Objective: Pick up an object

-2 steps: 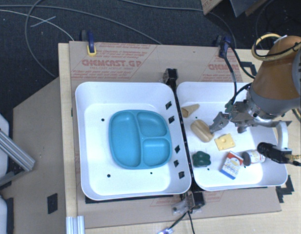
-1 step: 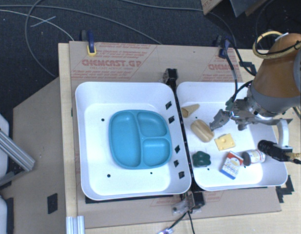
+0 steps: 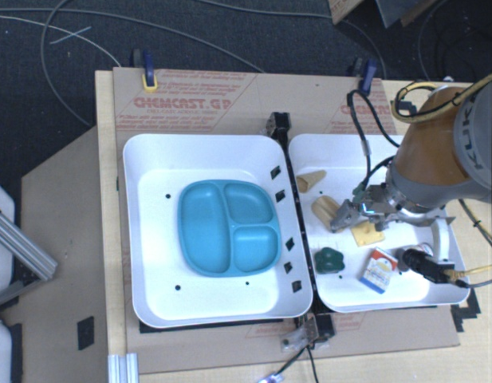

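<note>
While the blue divided plate (image 3: pixel 230 227) occupies the left bin (image 3: pixel 142 214), the right bin (image 3: pixel 437 295) holds 5 small objects. The gripper (image 3: pixel 349 216) hangs directly over the tan block (image 3: pixel 325 208), which lies at its left; finger state cannot be determined.

Turquoise divided plate (image 3: pixel 229 227) in white left bin (image 3: pixel 142 214); right bin (image 3: pixel 405 294) white, holding dark green object (image 3: pixel 329 260), tan wedge (image 3: pixel 312 181), yellow piece (image 3: pixel 367 234), red-white-blue box (image 3: pixel 378 269).

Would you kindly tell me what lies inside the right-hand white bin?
The right-hand white bin holds two tan wooden blocks, a yellow piece, a dark green object and a small printed box. The grey arm covers the bin's far right.
</note>
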You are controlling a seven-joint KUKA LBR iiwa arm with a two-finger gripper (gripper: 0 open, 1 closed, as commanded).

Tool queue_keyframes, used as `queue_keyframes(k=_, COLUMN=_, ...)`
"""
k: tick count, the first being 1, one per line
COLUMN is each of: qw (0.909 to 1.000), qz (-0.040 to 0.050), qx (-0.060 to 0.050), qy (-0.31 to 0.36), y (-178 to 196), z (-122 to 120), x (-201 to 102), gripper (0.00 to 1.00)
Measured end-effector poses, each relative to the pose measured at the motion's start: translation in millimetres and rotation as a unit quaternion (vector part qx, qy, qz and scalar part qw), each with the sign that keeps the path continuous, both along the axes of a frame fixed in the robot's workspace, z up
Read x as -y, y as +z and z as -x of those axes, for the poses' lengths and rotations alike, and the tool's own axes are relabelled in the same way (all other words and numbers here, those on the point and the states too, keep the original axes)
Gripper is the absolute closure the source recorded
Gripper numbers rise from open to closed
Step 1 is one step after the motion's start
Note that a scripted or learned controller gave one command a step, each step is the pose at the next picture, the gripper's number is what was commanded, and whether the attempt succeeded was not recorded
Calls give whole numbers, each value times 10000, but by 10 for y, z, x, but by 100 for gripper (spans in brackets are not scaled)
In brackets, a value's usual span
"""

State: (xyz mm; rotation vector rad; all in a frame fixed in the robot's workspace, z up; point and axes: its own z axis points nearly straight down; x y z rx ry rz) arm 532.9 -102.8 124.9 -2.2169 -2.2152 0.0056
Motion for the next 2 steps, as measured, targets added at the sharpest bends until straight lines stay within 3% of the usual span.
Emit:
queue_keyframes(k=1, qw=10000, qz=4, qx=46, qy=7, y=-395, z=-16, x=-10, gripper=0)
queue_keyframes(k=2, qw=10000, qz=5, qx=54, qy=3, y=-278, z=-18, x=-9, gripper=100)
